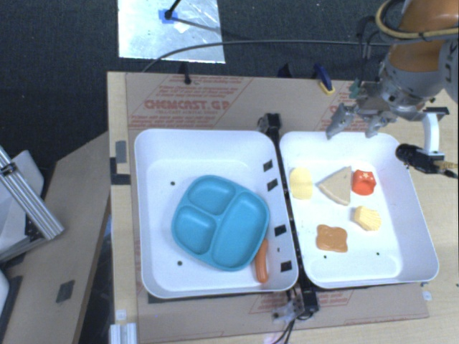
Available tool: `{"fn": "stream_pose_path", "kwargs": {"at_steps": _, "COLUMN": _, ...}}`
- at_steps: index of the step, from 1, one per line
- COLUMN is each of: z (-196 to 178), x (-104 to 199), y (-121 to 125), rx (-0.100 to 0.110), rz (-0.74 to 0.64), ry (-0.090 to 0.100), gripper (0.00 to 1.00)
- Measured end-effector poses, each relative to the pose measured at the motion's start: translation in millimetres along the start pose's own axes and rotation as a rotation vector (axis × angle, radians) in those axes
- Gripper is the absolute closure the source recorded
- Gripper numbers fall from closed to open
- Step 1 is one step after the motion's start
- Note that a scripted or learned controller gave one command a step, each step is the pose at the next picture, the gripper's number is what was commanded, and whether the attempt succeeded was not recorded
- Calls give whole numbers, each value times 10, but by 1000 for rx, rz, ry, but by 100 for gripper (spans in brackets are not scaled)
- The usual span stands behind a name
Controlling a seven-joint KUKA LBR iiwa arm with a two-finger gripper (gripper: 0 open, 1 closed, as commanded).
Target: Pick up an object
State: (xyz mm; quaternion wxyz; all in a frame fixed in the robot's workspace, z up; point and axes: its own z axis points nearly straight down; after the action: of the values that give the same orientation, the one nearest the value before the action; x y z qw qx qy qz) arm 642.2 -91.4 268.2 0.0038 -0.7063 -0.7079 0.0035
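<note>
Two white bins (215, 145) on brown board (193, 99); end effector (356, 124) spread wide, grasping nothing.

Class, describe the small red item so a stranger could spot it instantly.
Start at the right white bin. Along its far side lie a pale yellow piece, a tan wedge, then the red piece, rightmost. It alone is red.

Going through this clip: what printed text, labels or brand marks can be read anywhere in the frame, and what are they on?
"CHEMCAST GP", in red on the brown sheet under the white bins; the last letters are faint, so that reading is likely, not sure.
More red print repeats across the same sheet, above the right bin and along its front edge; too small or blurred to read.
No readable text on the blue tray, the food items or the gripper.
</note>
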Motion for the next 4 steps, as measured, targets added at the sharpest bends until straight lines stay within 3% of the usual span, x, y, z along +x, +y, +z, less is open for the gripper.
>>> {"fn": "stream_pose_path", "kwargs": {"at_steps": 1, "z": -78, "x": 2, "y": 16, "rx": -12, "rz": -2, "ry": -1, "gripper": 0}}
{"fn": "stream_pose_path", "kwargs": {"at_steps": 2, "z": 343, "x": 12, "y": -22, "rx": -9, "rz": 0, "ry": -1, "gripper": 0}}
{"fn": "stream_pose_path", "kwargs": {"at_steps": 4, "z": 1548, "x": -104, "y": -42, "rx": -8, "rz": 1, "ry": 0, "gripper": 0}}
